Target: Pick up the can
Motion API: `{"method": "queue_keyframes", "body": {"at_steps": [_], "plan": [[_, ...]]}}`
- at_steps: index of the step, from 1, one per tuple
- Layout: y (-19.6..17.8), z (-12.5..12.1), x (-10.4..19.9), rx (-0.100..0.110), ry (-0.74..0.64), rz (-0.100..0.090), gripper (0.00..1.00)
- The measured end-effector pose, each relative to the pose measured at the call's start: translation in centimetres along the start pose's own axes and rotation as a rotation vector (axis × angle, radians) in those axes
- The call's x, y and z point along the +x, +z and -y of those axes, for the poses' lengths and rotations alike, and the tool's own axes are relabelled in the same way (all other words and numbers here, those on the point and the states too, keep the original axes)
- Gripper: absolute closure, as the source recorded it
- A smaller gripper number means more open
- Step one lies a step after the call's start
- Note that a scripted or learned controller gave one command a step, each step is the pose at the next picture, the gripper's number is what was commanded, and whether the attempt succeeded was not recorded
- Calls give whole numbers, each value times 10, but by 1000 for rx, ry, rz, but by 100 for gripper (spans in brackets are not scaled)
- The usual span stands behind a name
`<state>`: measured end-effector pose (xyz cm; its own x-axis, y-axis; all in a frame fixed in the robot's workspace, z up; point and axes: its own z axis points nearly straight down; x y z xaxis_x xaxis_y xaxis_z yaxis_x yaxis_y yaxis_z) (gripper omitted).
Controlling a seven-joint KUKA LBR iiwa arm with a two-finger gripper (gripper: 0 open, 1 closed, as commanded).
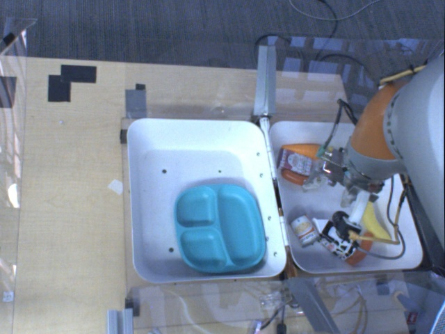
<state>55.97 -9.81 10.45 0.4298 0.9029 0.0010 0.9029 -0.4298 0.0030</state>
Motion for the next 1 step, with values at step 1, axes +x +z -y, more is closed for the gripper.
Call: {"method": "queue_keyframes", "body": {"at_steps": [1], "plan": [[-13,67,-26,2,128,0,0]]}}
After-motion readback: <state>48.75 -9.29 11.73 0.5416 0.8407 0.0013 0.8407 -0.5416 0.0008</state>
